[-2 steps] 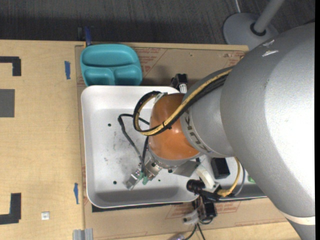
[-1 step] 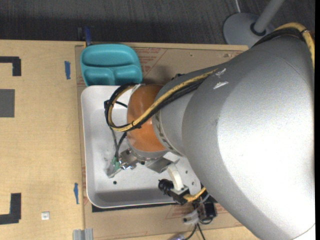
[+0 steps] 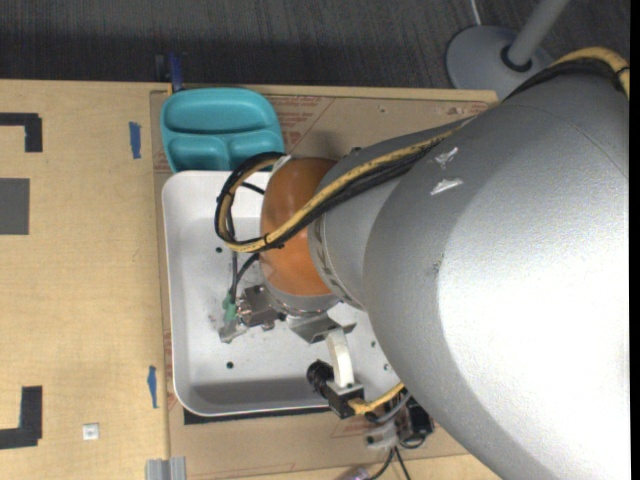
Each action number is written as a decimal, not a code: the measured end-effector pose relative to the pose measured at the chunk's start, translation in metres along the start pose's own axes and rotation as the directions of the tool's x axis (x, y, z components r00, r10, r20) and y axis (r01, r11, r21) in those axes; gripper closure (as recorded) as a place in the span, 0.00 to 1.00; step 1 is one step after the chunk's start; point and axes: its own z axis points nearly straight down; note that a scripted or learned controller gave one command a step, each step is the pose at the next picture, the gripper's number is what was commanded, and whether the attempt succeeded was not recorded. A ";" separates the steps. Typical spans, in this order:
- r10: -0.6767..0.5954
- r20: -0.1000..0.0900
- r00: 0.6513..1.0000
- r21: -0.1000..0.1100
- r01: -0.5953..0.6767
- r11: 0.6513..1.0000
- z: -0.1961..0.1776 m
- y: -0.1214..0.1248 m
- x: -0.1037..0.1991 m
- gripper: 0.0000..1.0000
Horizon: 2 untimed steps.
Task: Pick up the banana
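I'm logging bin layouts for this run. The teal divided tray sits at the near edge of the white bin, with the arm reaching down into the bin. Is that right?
Not quite. In the camera view the teal divided tray sits at the far edge of the white bin, at the top of the picture, not the near edge. The rest holds: the arm reaches down into the bin.

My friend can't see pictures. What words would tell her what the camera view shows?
A big grey robot arm with an orange band reaches from the right down into a shallow white plastic bin, covering most of it. A teal plastic tray sits just behind the bin on the tan wooden bench, and black and yellow cables loop off the arm.
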 end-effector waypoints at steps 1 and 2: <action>0.066 0.000 0.998 0.001 -0.066 0.998 -0.038 -0.014 0.008 0.00; 0.228 -0.002 0.974 0.002 -0.228 0.974 0.025 -0.014 0.010 0.00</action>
